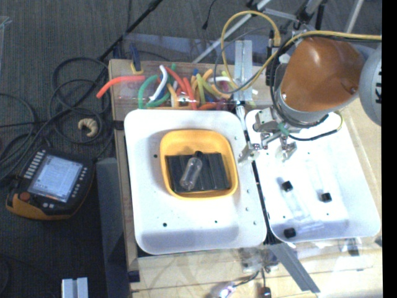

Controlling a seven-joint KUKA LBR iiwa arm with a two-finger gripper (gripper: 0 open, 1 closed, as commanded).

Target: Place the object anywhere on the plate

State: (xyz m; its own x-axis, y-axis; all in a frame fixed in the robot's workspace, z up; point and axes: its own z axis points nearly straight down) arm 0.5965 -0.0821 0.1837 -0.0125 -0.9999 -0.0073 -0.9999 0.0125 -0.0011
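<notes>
Object on plate, hand over right bin

We see the clear tube [191, 172] lying on the dark slab inside the yellow plate [169, 143], left bin [186, 228]; we judge placement done. The hand [271, 143] hangs above the right bin [347, 166], fingers spread, gripping nothing

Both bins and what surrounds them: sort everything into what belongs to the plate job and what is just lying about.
Belongs to the job:
- yellow plate in the left bin
- clear tube lying on the plate's dark insert
- gripper over the right bin

Just lying about:
- coloured tubes behind the bins
- teach pendant on the floor
- small black pieces in the right bin
</notes>
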